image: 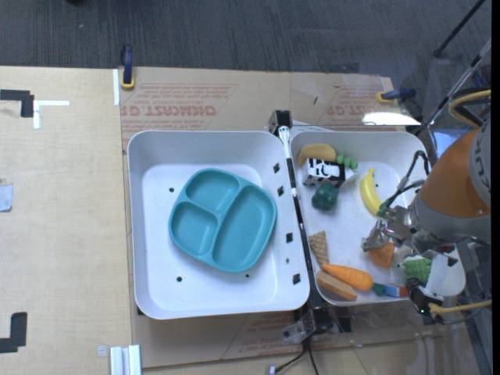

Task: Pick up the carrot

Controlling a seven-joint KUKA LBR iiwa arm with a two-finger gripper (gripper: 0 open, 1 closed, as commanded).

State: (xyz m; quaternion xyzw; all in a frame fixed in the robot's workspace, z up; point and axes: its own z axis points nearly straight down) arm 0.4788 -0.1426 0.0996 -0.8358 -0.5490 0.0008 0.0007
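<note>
The carrot (348, 275), orange and tapered with a green end, lies near the front of the right bin (355, 137). My gripper (380, 239) hangs low in the right part of that bin, to the right of the carrot and slightly behind it. Its fingertips are over a small orange piece (383, 256). The carrot lies apart from the fingers.
The left bin (148, 209) holds a teal divided plate (223, 219). In the right bin lie a banana (369, 192), a dark green vegetable (326, 198), a black-and-white toy (323, 170), a cracker (319, 247), a bread slice (336, 289) and a green leafy item (418, 269).
</note>
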